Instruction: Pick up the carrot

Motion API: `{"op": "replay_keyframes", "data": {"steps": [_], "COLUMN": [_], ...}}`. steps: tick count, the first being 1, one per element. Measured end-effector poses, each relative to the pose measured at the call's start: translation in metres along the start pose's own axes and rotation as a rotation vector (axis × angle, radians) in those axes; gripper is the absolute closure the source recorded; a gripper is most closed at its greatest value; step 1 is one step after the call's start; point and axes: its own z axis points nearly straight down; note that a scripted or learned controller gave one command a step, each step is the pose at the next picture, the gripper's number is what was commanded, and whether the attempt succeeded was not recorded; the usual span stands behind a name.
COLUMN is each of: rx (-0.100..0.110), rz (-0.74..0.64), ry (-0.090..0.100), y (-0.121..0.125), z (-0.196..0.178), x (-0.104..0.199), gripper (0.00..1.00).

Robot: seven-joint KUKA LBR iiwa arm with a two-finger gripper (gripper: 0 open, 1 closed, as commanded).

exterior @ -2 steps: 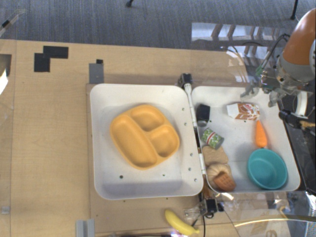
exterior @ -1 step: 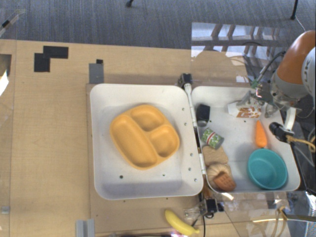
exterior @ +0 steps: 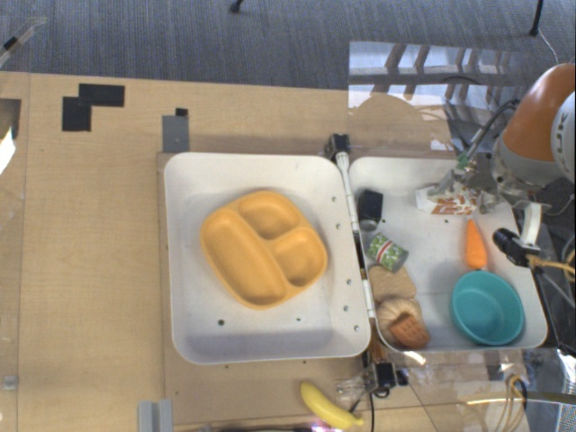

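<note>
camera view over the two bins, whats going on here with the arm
A grey robot arm with an orange band reaches in from the right over the right-hand shallow white bin. Its end effector sits near the bin's far edge, above a small orange carrot, which lies loose on the bin floor beside a round teal bowl. Nothing is lifted yet. The left white bin holds a yellow three-compartment plate.

Bright, even light; glare on the right bin [exterior: 432, 268]; image slightly soft.
</note>
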Motion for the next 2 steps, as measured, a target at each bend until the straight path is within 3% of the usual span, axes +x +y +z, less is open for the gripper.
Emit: {"op": "replay_keyframes", "data": {"steps": [1, 2], "rx": [0.057, 0.051], "rz": [-0.169, -0.170], "ry": [-0.001, 0.000], "y": [-0.025, -0.022], "z": [0.018, 0.006], "x": [-0.007, -0.005], "gripper": [0.00, 1.00]}}
